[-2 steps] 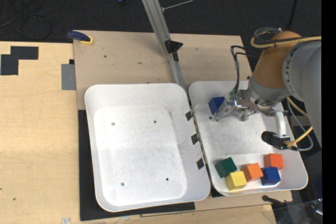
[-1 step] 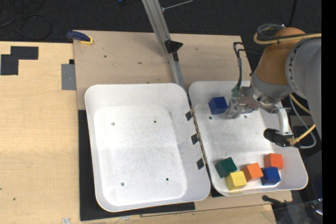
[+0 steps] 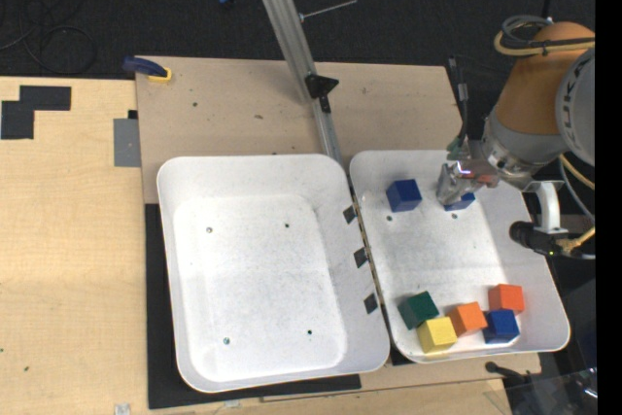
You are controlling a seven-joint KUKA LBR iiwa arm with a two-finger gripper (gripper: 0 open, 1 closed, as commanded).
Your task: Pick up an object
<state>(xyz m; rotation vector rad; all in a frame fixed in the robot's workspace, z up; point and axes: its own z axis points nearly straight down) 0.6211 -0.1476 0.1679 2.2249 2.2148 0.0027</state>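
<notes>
Look to the right-hand bin (image 3: 384,172) of the two on your counter (image 3: 233,107): the end effector (image 3: 453,193) sits low over its upper part, reaching in from the right beneath the arm's orange band (image 3: 533,87). You can see its metal fingers (image 3: 449,182) pointing down, with a small blue block (image 3: 462,200) showing right at their tips; it looks pressed against or between them, but you cannot tell from this angle whether the fingers are truly closed on it or merely touching it, nor how wide they stand. Just to the left of the end effector, apart from it, a larger blue cube (image 3: 402,194) rests on the bin floor. Along the near edge of the same bin you have a cluster of blocks lying close together: a green cube (image 3: 419,308) at the left, a yellow cube (image 3: 436,332) just in front of it, an orange cube (image 3: 469,316) beside that, a second blue cube (image 3: 501,325) further right, and a red-orange cube (image 3: 506,297) just behind that blue one. The left bin (image 3: 255,267) lies beside the right one, joined by small black clips along the shared edge. A slanted aluminium rail (image 3: 289,32) rises from behind the bins toward the top of your view.
</notes>
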